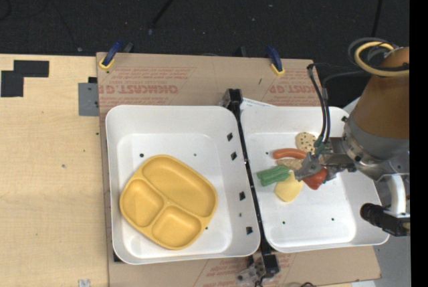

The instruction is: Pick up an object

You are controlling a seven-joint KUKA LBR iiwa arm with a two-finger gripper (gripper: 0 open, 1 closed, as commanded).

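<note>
Arm (381, 112): comes in from the right, over the right bin (334, 229).
Gripper (313, 168): low among the toy food; I cannot tell if it grips anything.
Toy food: a green piece (273, 176), a yellow piece (288, 190), an orange sausage (289, 154), a round cracker (305, 141) and a red piece (317, 178), all crowded close together around the gripper.
Left bin (170, 125): holds a yellow tray (168, 201) with three parts.

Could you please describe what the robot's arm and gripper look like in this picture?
The arm is bulky and rounded, with a wide orange band above a grey wrist section. A black cable curves down along it toward the gripper, which is small, dark grey metal. A yellow-rimmed ring sits at the arm's top.
</note>
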